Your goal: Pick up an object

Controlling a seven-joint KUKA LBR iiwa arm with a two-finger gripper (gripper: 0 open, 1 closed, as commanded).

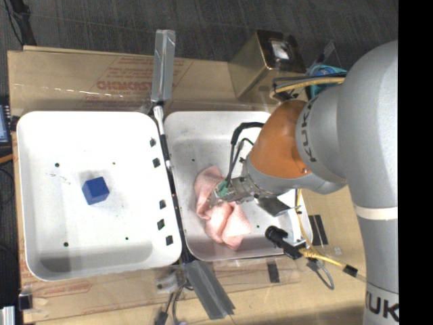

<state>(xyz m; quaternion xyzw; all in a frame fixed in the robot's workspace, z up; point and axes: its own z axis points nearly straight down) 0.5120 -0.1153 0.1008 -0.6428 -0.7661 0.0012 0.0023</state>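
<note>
Pink cloth (218, 208) in right bin (203, 127)

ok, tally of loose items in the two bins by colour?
Blue: 1, a blue cube in the left bin.
Pink: 1, a crumpled pink cloth in the right bin, under the claw.
Total: 2
</note>
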